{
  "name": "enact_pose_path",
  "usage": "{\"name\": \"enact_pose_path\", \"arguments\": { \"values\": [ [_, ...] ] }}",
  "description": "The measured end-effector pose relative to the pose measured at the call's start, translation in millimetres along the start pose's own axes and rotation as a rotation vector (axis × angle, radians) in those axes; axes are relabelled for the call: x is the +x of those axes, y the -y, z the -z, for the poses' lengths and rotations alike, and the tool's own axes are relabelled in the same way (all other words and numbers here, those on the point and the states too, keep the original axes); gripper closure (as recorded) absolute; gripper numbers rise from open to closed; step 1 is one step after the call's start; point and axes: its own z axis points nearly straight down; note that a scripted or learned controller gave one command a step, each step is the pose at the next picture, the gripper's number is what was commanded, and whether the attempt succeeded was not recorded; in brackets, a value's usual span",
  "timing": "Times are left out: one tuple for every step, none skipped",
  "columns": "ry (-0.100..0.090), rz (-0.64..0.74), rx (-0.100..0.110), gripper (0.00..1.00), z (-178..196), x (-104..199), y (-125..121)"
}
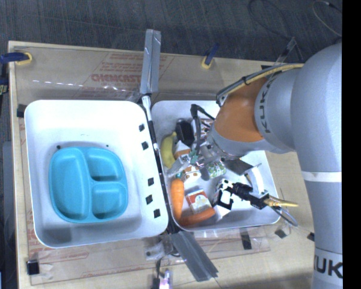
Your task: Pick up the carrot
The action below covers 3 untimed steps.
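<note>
The carrot (177, 198) lies lengthwise against the left wall of the right bin (262, 221), near the front corner, its lower end curving under a small box (199, 202), with a banana (168, 150) just beyond its top. The left bin (39, 116) holds a blue divided plate (88, 183) with bare floor around it. The gripper (200, 159) hangs over the clutter mid-bin; the arm's orange-banded wrist (243, 120) hides it, so I cannot tell its state.

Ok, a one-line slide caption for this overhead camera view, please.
KUKA arm reaches into the right bin above the carrot; blue divided tray sits in the left bin.
</note>
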Motion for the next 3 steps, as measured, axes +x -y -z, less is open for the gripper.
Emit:
{"name": "enact_pose_path", "arguments": {
  "values": [
    [0.003, 0.056, -0.003, 0.0, 85.8, 25.7, 28.1],
    [0.035, 0.08, -0.038, 0.0, 15.4, 38.4, 51.8],
    [0.009, 0.128, -0.01, 0.0, 30.0, 36.0, 43.0]
  ]
}}
